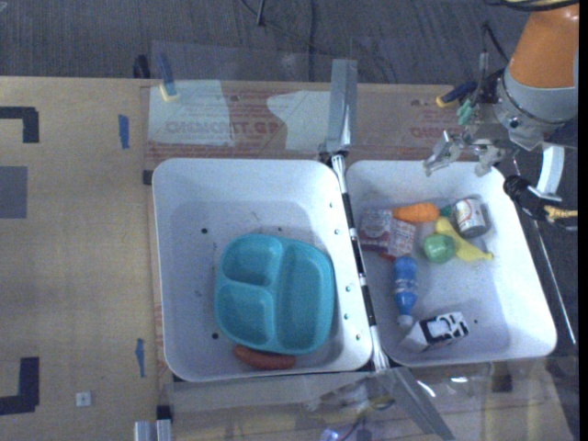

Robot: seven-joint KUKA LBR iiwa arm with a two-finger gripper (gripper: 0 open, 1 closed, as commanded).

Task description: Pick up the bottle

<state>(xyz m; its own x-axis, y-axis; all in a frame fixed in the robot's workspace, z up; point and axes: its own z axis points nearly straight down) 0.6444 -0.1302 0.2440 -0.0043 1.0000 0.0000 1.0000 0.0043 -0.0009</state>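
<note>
The bottle (404, 287) is small, blue and clear with a white cap. It lies on its side in the right bin (524, 315), near the bin's left wall, with the cap toward the front. My gripper (462, 161) hangs over the bin's back edge, well behind the bottle and to its right. Its two fingers stand apart, open, with nothing between them.
Behind the bottle lie a red-and-white packet (386, 232), an orange carrot (415, 213), a green ball (438, 248), a yellow banana (470, 251) and a can (470, 217). A black-and-white carton (441, 329) sits just in front. The left bin (184, 246) holds a teal divided plate (274, 292) and a red sausage (265, 357).
</note>
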